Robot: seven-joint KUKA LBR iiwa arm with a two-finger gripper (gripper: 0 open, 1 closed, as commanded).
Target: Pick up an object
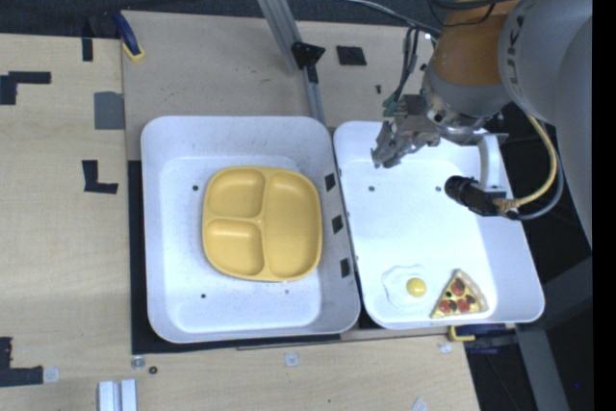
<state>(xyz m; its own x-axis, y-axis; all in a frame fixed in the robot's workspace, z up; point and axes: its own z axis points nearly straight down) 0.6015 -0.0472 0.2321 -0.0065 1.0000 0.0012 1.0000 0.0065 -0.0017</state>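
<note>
plate (261, 222) in left bin (164, 207) | egg (405, 285), pizza slice (460, 295) in right bin (414, 217)

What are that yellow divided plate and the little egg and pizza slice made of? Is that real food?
Not real food, by the look. The plate seems moulded plastic: one even yellow, soft sheen, rounded compartment ridges. The egg and pizza slice look like toy plastic or rubber, with flat bright colours and crisp edges; the view is too small to tell which.

Even overhead light, soft shadows, slightly grainy, mostly sharp.
</note>
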